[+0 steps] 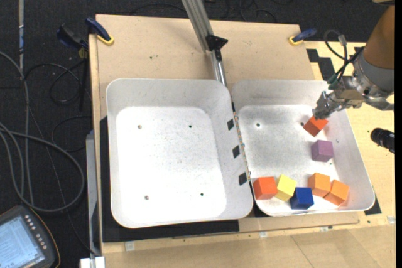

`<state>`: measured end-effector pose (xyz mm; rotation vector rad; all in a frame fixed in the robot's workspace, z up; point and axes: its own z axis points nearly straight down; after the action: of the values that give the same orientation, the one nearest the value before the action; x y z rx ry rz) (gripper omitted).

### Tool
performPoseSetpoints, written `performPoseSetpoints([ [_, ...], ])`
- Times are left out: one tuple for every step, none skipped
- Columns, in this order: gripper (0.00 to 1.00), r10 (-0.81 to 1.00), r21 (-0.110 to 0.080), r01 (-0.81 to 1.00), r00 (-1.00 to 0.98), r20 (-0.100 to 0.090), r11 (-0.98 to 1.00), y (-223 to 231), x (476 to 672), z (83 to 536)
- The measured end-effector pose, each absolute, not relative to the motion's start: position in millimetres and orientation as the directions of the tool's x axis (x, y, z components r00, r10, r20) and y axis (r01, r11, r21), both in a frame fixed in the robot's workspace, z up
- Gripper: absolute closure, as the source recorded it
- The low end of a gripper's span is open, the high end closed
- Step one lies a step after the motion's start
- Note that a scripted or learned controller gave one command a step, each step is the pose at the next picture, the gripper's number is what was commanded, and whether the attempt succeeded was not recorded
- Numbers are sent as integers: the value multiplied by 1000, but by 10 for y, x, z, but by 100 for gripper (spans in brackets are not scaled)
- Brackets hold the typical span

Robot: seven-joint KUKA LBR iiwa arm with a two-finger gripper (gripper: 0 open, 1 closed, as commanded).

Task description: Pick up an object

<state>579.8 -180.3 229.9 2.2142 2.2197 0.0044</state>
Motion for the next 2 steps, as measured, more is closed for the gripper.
performPoseSetpoints([
  [100, 1000, 4, 1000, -8, 1, 8, -1306, 6015, 2378],
  [100, 1000, 2, 1000, -9, 1, 9, -739, 6079, 2443],
])
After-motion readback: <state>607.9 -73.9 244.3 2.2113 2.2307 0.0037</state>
